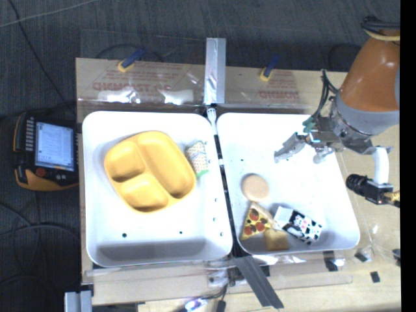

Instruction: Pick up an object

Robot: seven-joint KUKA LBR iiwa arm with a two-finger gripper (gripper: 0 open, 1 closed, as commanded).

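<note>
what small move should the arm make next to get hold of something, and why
Probably shift the tool toward the near-left part of the right bin and lower it over the round tan disc. The tool hangs over bare bin floor with nothing between its fingers, and the disc lies by itself, apart from the pizza slice and the black-and-white pack.

Table fittings and clutter around the two bins

A yellow-cased handheld device [45, 149] with a lit screen lies on the dark carpet [65, 18] left of the table [88, 70], thin cables trailing near it. Along the table's far edge, clear plastic sheeting [156, 83] with red lettering is held by two blue-and-yellow clamps [130, 59], one on each side of an upright metal strip [215, 70] that stands at the seam between the bins.
</note>
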